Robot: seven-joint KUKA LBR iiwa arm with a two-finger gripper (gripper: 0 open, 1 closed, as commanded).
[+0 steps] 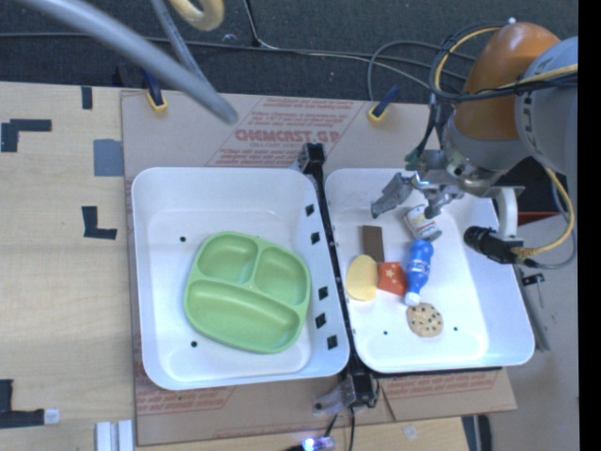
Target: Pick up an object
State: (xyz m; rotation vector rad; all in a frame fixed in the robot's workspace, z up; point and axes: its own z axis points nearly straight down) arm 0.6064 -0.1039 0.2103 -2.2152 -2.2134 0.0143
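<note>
Camera view: you're looking down on two white bins, side by side.
Left bin (pixel 150 252): green divided plate (pixel 248 291), lower centre of frame.
Right bin (pixel 488 336): brown bar (pixel 372 242), yellow round piece (pixel 362 277), red block (pixel 391 277), blue bottle (pixel 418 271), cookie (pixel 424 320), clustered together right of centre.
Arm: reaches in from upper right, orange band up top.
Gripper (pixel 420 198): fingers spread apart above the bin's upper part, nothing held.
Small white jar (pixel 420 220): just below the gripper, beside the bottle's top.
</note>
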